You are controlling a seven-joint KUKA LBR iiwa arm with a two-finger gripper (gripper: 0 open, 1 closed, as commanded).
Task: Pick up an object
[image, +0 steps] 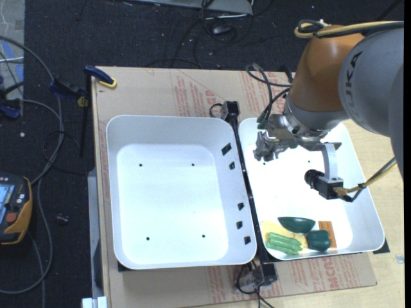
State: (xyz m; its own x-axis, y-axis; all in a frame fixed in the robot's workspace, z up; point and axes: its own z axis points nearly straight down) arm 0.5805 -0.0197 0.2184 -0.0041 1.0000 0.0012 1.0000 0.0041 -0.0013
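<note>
Bench top of pale board [186,88] carried two shallow white bins side by side. From where I stood, the left bin [128,140] lay beside the right bin [359,197], their inner rims nearly touching along a dark strip. The grey arm [379,76] with its orange band [321,66] reached in from the right and hung over the upper part of the right bin. Its gripper [264,147] pointed down near that bin's upper left corner, close to the dividing rim; whether it was open or closed I could not tell, and I saw nothing in it.

The objects sat well apart from the gripper, clustered in the right bin's lower corner: a dark green bowl-like piece [297,224], a light green ridged piece [283,242] just below it, a dark green chunk [318,239] beside that, and an orange block [327,227] touching the chunk. A blue clamp [99,76] sat at the bench's far left corner.
</note>
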